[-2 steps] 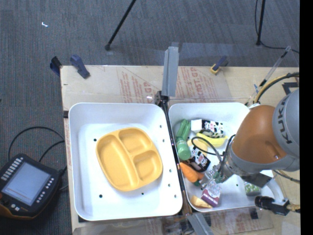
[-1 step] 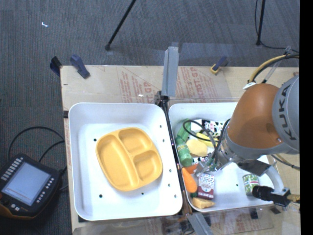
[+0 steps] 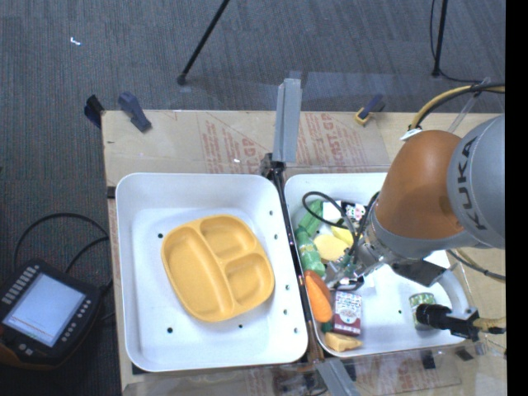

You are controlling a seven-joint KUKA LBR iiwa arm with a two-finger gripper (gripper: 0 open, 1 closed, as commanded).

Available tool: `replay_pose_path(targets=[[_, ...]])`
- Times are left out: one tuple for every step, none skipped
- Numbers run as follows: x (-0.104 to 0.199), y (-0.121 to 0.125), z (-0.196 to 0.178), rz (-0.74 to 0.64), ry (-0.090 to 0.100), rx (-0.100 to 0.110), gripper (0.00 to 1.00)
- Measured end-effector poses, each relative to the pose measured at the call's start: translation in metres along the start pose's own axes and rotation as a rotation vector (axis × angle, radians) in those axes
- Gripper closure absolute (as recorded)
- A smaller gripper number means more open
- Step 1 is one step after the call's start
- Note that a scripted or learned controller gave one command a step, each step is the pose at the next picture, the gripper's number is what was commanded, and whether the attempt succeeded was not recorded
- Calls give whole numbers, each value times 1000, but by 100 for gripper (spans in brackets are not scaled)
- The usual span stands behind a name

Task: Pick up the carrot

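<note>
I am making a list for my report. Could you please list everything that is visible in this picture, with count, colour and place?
bins: 2, white, side by side on the bench
plate: 1, yellow, three compartments, in the left bin
carrot: 1, orange, right bin, near its left wall
green items: several, right bin, above the carrot
small box: 1, dark red, right of the carrot
tablet: 1, dark, on the floor at left
arm: 1, grey and orange, over the right bin
gripper: 1, just above the carrot
</note>
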State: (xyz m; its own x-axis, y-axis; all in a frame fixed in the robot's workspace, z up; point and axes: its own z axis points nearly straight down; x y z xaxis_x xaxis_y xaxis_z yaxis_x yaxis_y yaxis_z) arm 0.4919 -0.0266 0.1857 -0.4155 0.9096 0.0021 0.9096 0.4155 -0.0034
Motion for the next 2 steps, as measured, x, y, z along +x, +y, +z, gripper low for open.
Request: replay_pose_path(targets=[[67, 45, 0, -132, -1, 0, 100], [99, 69, 0, -497, -2, -1, 100]])
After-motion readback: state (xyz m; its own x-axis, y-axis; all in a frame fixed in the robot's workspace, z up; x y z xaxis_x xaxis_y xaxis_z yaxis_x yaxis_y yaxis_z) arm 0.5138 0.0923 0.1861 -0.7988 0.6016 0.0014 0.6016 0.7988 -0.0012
